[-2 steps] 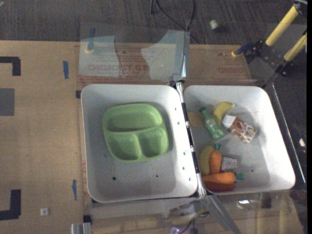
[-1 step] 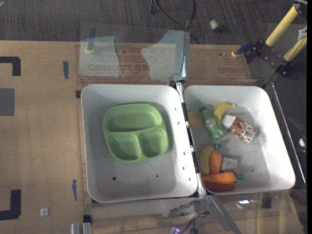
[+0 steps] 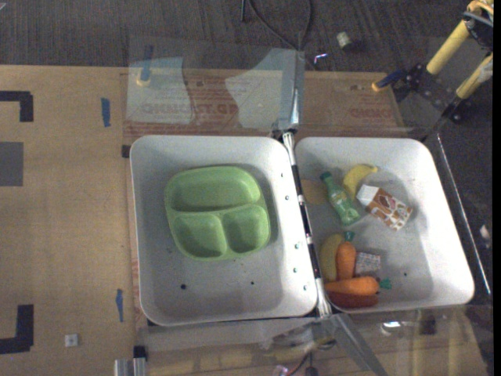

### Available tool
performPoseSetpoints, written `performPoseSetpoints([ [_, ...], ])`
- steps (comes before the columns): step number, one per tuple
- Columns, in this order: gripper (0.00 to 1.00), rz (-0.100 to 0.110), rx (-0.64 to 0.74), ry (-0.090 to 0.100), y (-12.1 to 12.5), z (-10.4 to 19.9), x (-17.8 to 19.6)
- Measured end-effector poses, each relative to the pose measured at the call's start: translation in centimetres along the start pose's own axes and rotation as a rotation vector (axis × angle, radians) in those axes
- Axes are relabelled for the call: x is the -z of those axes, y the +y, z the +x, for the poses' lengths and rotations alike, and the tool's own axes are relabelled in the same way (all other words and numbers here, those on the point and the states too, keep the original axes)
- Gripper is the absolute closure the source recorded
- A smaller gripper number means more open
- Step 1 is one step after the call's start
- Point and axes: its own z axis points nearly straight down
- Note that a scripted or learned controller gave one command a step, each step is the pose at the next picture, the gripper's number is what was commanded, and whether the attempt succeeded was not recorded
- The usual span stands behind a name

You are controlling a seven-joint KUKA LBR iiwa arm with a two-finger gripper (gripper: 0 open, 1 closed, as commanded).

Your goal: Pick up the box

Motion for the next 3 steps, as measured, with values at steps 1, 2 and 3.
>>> performPoseSetpoints([
  [1, 1.0, 0.001, 0.0, 0.002, 0.1, 0.0, 1.0],
  [2, 1.0, -0.004, 0.007, 0.003, 2.4, 2.7, 0.1],
  [3, 1.0, -0.001, 0.022, 0.002, -2.6, 1.2, -2.4],
])
